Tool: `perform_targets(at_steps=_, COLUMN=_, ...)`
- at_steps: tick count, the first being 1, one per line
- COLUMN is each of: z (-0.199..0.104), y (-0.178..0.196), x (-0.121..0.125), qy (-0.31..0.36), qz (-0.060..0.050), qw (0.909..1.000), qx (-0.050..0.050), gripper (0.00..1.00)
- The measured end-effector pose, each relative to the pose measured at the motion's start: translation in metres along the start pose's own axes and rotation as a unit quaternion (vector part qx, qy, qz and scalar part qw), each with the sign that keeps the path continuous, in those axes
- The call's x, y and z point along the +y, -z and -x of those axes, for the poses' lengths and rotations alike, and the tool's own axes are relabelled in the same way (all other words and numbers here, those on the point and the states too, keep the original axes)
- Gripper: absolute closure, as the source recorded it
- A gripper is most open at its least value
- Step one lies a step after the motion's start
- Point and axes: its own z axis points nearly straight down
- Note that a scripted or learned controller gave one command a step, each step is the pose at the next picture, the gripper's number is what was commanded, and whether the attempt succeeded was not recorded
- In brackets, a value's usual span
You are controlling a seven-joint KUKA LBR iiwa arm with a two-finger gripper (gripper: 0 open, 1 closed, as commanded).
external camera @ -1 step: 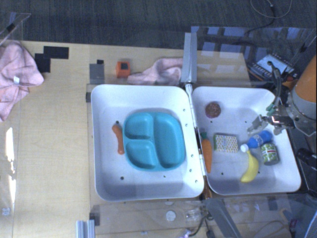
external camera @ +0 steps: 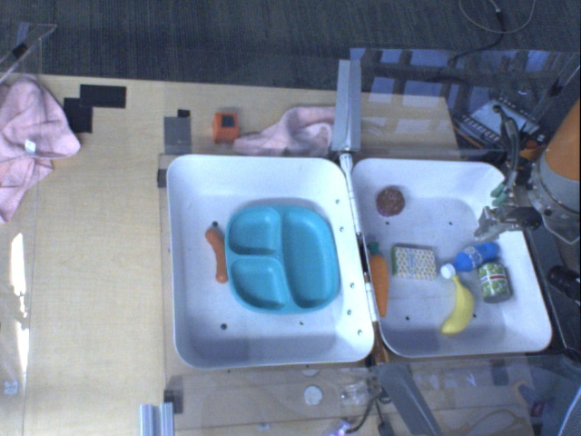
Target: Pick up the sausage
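We see the sausage (external camera: pixel 218 253), a slim orange-brown link, lying lengthwise in the left bin (external camera: pixel 186 334), just beside the teal divided plate (external camera: pixel 281 258)

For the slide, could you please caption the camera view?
Sausage lies beside the blue divided plate in the left bin, while the gripper hovers over the right bin.

I see light wood bench (external camera: pixel 91 271), dark grey carpet (external camera: pixel 227 16) at far edge. Pink cloth (external camera: pixel 32 139) far left, another (external camera: pixel 290 133) far-center by metal post (external camera: pixel 344 103). Cables (external camera: pixel 495 12) far right. Even overhead light.
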Motion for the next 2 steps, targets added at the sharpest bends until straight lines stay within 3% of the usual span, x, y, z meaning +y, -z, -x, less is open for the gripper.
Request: perform_targets(at_steps=2, z=-0.002, y=0.024, x=0.005, qy=0.004, qz=0.008, qw=1.0, qx=-0.001, gripper=1.0)
